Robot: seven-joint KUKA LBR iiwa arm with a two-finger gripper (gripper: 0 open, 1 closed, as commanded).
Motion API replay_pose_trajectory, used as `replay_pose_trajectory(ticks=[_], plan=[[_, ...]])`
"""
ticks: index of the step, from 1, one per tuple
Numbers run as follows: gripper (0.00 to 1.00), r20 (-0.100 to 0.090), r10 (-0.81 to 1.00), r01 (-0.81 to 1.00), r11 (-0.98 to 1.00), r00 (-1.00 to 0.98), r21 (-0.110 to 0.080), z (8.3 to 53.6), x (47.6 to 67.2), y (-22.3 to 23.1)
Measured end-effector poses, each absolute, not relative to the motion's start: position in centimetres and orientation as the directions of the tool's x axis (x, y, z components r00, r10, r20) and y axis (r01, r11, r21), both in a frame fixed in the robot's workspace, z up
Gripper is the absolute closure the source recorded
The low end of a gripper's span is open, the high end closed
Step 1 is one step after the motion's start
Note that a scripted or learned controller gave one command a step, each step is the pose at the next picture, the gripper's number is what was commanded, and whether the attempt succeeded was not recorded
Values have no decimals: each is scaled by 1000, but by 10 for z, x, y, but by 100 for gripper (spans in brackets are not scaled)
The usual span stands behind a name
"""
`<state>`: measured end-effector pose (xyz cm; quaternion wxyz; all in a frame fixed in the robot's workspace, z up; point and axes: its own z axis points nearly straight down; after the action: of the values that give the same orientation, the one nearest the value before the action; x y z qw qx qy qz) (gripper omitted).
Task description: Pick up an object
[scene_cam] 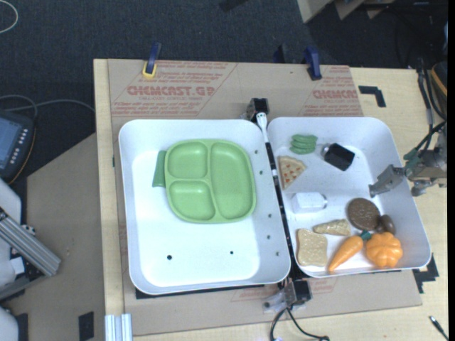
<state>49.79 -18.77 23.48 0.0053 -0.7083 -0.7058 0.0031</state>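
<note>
In left bin (142, 212), smooth green divided plate (210, 180)

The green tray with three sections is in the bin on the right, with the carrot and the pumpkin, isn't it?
Not quite. The camera view shows the green tray lying in the left bin, by itself. The carrot and the pumpkin are in the right bin, at its near corner.
</note>
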Motion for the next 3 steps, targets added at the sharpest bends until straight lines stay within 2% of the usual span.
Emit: replay_pose_trajectory(ticks=[1, 3], plan=[[0, 0, 1000, 1000, 0, 0, 0, 241, 500, -187], [0, 3, 1000, 1000, -1, 1, -7, 143, 484, -185]])
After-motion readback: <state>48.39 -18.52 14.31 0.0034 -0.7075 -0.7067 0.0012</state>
